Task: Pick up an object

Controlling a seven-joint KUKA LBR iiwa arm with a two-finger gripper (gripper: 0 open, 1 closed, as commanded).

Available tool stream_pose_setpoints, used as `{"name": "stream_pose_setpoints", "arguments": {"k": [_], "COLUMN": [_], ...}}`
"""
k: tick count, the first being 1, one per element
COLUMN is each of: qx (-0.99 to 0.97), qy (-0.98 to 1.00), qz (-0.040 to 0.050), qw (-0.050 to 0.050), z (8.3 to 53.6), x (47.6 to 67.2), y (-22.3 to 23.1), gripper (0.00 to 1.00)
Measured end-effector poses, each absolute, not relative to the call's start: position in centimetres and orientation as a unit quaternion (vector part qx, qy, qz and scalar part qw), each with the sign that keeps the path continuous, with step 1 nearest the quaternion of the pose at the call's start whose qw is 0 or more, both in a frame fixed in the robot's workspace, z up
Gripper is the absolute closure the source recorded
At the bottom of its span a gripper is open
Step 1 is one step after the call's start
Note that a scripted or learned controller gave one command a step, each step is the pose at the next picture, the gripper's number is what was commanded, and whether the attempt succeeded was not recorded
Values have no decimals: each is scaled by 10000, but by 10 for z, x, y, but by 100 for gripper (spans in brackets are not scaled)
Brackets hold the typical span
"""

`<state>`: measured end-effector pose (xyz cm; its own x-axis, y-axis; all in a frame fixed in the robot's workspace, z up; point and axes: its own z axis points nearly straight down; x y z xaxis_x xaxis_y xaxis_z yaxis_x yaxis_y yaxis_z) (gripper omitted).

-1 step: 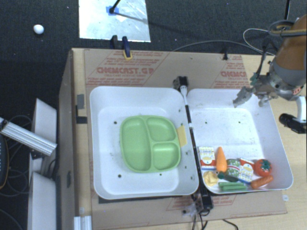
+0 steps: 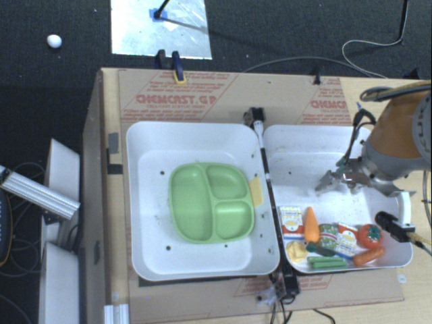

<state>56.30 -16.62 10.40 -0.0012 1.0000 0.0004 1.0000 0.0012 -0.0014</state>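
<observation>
Pincer [image 2: 335,180] above the bare upper floor of the right bin [image 2: 304,137], fingers spread and gripping nothing. The toy food lies in a heap along the bin's near wall, below the pincer in the camera view. Nearest piece: the carrot [image 2: 310,225], down and slightly left of the fingertips, long axis nearly vertical in the view, narrow end toward the pincer. The tomato [image 2: 370,235] sits farther right. The left bin holds a green divided plate [image 2: 210,202].

Arm from right, claw [image 2: 335,181] low, empty.
</observation>
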Motion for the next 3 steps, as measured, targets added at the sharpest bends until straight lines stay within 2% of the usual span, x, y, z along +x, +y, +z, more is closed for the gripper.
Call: {"name": "stream_pose_setpoints", "arguments": {"k": [1, 2, 3], "qx": [-7068, -7071, -7068], "qy": [-7074, -7071, -7074], "qz": [-2, -25, -38], "qw": [-3, -73, -87], "z": [114, 88, 99], "x": [486, 490, 492], "y": [-139, -144, -144], "gripper": [0, 0, 100]}}
